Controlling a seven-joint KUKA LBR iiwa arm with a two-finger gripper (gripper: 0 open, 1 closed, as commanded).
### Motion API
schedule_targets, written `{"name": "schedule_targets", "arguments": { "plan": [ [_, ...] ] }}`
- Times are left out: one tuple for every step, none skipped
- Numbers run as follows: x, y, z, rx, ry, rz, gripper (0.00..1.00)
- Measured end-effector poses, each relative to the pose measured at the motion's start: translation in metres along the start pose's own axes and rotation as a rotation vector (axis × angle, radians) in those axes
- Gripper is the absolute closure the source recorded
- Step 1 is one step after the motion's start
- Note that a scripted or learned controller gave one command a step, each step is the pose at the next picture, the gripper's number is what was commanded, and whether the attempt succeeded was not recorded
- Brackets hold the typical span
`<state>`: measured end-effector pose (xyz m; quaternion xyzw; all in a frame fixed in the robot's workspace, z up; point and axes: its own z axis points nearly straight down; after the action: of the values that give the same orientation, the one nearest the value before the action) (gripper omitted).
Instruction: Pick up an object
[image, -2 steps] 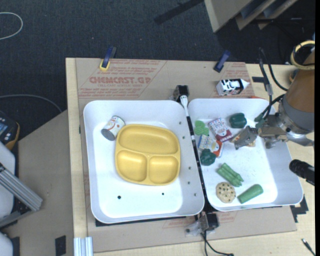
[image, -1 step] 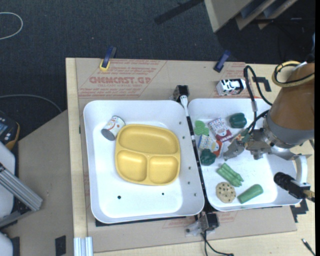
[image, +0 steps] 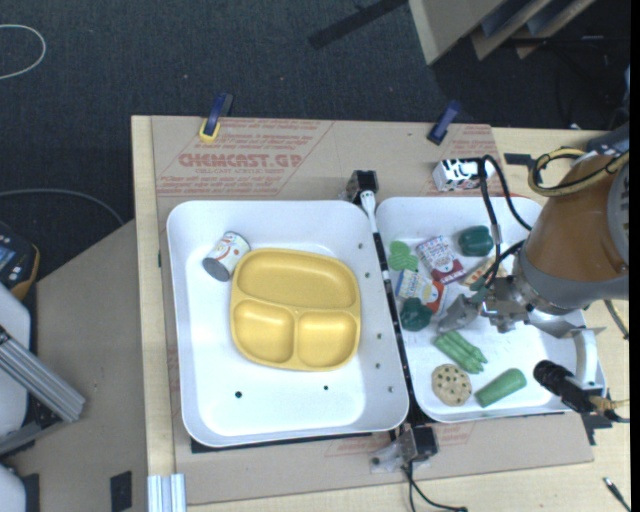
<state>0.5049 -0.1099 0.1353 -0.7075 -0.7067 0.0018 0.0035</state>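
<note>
Yellow divided tray (image: 295, 320) fills the middle of the left bin (image: 190, 330), a small tipped cup (image: 225, 255) touching its upper-left corner. End effector (image: 470, 308) low in the right bin (image: 520, 395), whether apart or together I cannot tell, amid packet (image: 437, 255), green bean pods (image: 460, 350), cookie (image: 451, 383).

The scene is evenly and fairly brightly lit from overhead; the two white bins (image: 190, 300) are rendered almost washed out, with little surface detail kept; only soft, short shadows are cast beside the yellow tray (image: 295, 308); the dark carpet (image: 90, 120) is left dim and grainy; slight softness is seen throughout, and fine detail is smeared.
</note>
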Motion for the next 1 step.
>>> {"name": "schedule_targets", "arguments": {
  "plan": [
    [0.0006, -0.0005, 0.0528, -0.002, 0.000, 0.001, 0.00]
  ]
}}
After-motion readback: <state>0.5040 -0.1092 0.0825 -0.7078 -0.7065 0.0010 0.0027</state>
